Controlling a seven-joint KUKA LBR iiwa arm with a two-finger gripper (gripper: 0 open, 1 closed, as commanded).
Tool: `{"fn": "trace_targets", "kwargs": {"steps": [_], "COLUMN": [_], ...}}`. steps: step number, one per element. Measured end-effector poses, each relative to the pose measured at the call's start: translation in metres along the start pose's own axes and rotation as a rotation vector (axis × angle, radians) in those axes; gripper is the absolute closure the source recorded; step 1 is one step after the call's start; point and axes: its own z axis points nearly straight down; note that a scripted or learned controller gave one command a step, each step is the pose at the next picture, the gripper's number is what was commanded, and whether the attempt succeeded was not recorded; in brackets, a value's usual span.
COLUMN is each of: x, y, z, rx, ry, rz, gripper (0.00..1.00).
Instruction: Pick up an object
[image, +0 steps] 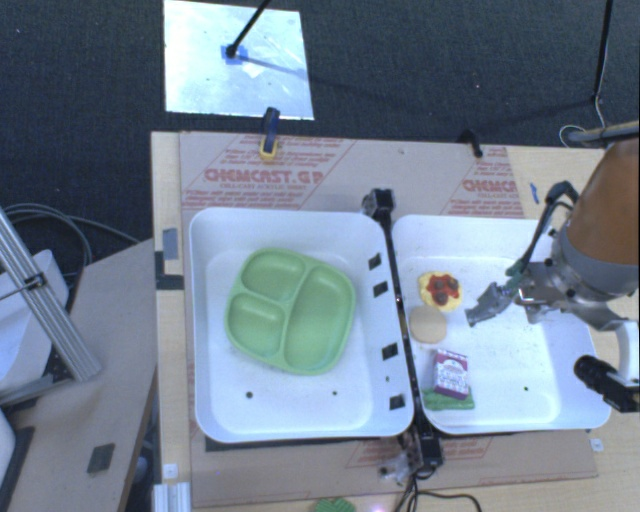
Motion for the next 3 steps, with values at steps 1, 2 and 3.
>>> {"fn": "trace_targets", "kwargs": {"steps": [1,2,3], "x": [0.000,-0.001,0.072], "y": [-0.006,-0.004,0.057], "z": [0.174,0.157,0.062], "rx": [0.004,-0.001,-0.012], "ry": [0.001,-0.001,0.002], "rz": [0.003,0.004,-0.010], "gripper": [0.00,1.00,1.00]}}
